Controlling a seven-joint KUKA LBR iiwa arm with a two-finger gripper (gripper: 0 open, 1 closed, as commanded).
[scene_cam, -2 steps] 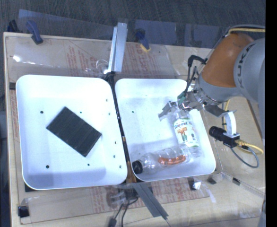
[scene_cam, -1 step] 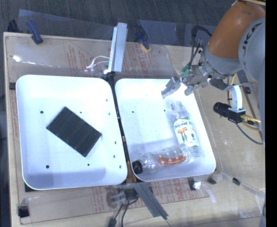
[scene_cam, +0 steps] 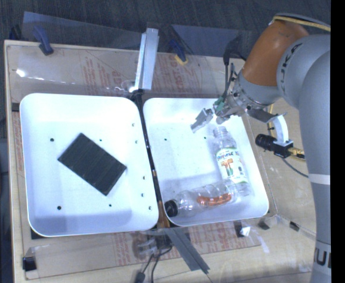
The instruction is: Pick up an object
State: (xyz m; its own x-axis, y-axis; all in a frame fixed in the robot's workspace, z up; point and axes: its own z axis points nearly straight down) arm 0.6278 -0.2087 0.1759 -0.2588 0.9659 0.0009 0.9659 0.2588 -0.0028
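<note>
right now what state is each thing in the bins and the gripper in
dark pad: lying flat, skewed, in the left bin
labelled bottle: lying on its side in the right bin
black-capped bottle: on its side along the front wall
gripper: above the right bin, holding nothing

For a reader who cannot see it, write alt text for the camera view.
The end effector hovers over the right bin, above two clear plastic bottles: one upright in the view, one lying along the near wall. The left bin holds a dark flat pad.
</note>
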